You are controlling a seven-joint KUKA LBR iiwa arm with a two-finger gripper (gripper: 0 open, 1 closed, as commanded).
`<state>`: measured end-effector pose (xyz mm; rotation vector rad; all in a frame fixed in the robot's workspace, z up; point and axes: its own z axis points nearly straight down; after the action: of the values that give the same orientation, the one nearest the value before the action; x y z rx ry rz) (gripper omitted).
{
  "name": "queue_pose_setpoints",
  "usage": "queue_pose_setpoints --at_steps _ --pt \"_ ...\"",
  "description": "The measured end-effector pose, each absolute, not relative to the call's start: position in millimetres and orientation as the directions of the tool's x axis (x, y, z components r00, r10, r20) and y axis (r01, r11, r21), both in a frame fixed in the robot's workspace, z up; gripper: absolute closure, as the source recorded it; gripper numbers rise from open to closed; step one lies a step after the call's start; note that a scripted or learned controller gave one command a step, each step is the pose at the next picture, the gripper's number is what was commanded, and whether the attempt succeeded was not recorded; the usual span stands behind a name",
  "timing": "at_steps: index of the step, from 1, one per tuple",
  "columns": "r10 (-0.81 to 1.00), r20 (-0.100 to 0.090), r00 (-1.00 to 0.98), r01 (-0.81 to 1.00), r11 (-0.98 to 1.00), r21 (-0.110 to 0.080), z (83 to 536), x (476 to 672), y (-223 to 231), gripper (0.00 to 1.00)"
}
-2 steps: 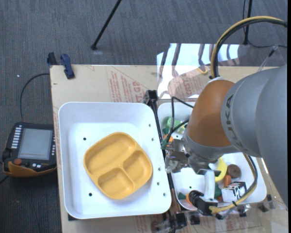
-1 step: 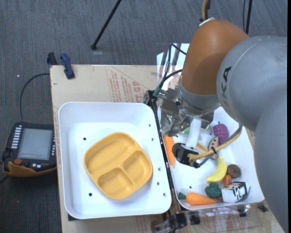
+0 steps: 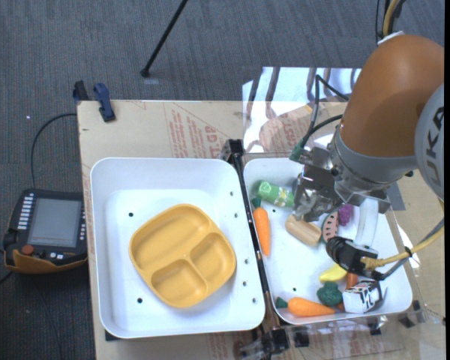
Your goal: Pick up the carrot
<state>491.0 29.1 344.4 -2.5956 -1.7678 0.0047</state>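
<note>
Carrot lies in right bin, hard against its left wall, tapered orange body pointing toward the camera, green stub at the far end. A second carrot, same smooth plastic look, lies along the near wall with green top to the left.

Largest to smallest:
- Worktop: brown board with red printed markings, matte.
- Arm: bulbous glossy orange band over grey housing, reaching in from the right, hanging over the right bin's far half; cables trail off it.
- Left bin: shallow white tray, rounded corners, smooth.
- Right bin: same make, crowded with toy food.
- Yellow plate: three compartments, rounded square, matte plastic, sitting tilted in the left bin.
- Teach pendant: dark slab with grey screen, orange base, on the carpet left of the worktop.
- End effector: dark metal block below the wrist, above the bin between green bottle and tan piece; cannot tell its opening. Apart from the carrot.
- Green bottle: lying on its side near the far-left corner.
- Tan cylinder: short, rounded, right of the carrot.
- Purple piece: small, knobbly.
- Broccoli: bumpy dark green, near the second carrot.
</note>
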Motion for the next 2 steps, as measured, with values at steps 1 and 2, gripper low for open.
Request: queue_pose_setpoints --at_steps 1,2 --pt "0.933 -0.004 0.36 0.933 -0.36 -0.009 341.3 490.5 32.5 0.0" --pt "0.937 -0.009 0.349 0.937 -0.349 -0.024 179.7 527.6 39.0 0.0"
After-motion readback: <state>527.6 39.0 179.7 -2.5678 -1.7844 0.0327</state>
